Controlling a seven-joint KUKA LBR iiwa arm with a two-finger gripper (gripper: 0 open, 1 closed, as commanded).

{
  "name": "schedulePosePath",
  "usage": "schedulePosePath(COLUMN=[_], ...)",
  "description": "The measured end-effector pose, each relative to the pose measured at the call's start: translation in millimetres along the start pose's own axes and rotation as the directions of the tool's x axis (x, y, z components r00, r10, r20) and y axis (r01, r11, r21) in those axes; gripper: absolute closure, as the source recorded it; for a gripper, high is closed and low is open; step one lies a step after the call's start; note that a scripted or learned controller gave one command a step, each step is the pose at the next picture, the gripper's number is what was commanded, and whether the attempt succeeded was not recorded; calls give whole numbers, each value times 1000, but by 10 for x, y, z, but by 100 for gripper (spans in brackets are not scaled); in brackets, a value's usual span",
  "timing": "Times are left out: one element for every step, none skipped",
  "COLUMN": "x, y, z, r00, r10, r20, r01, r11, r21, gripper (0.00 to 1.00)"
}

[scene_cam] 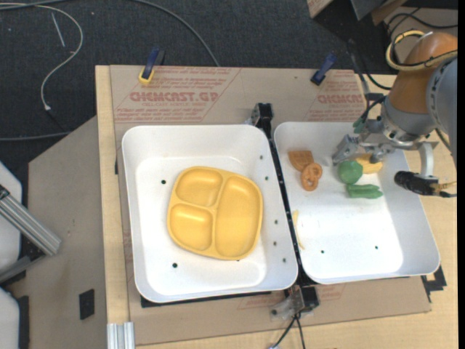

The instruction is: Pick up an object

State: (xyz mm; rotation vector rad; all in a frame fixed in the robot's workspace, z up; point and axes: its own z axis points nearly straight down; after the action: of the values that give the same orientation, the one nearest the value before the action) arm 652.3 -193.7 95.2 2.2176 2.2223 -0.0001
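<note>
plate (215, 213): glossy yellow plastic | bins (145, 158): smooth white plastic | board (116, 100): matt printed cardboard

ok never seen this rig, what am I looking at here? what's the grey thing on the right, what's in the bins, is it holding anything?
One fixed camera looks down at a slant on a bench with two white bins. The grey machine with the orange band is a robot arm reaching in from the right; its gripper hangs over the right bin. That bin holds small toy foods: a green ball, a green pod, something yellow, an orange piece and a pretzel. The left bin holds a yellow divided plate. I can't tell whether anything is gripped.
</note>
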Motion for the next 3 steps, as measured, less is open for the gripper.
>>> schedulePosePath(x=[1,48,132], y=[28,94,46], z=[-162,-630,-1182], r00=[1000,1000,1000], r10=[-1,0,1], r20=[1,0,0], r01=[1,0,-1], r11=[1000,1000,1000], r21=[-9,-5,-5], gripper=[100,100,100])
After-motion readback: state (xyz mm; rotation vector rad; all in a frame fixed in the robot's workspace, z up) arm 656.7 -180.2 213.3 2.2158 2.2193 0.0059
